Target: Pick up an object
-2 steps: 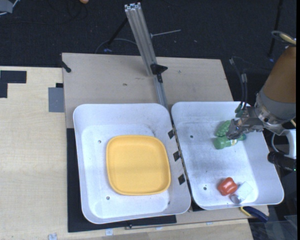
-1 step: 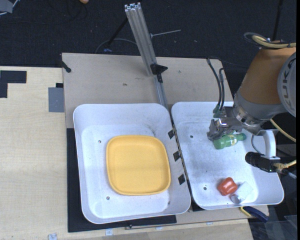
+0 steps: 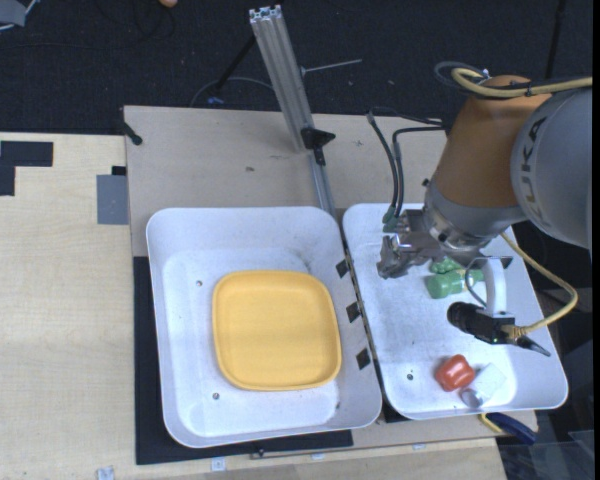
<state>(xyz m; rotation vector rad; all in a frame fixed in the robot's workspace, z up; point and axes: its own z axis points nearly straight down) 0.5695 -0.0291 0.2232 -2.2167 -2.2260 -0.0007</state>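
Gripper (image 3: pixel 393 258): over right bin (image 3: pixel 410 338), far-left part; opening cannot tell.
Green block (image 3: pixel 444 282): just beside gripper, partly under the wrist.
Red piece (image 3: pixel 455 372): same bin, near edge, well apart.
Left bin (image 3: pixel 180 258): yellow plate (image 3: pixel 276 328).

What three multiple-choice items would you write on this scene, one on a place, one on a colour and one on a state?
1. Where does the yellow plate lie?
A. in the view's left bin
B. on the bench outside the bins
C. under the arm

2. What colour is the object nearest the end effector?
A. blue
B. green
C. purple

3. How is the red object placed?
A. lifted above the bins
B. resting on the yellow plate
C. lying on the floor of the view's right bin

Key:
1 A, the plate covers the middle of that bin's floor.
2 B, the green object lies close beside the end effector.
3 C, it lies near that bin's lower rim in the view, apart from the end effector.
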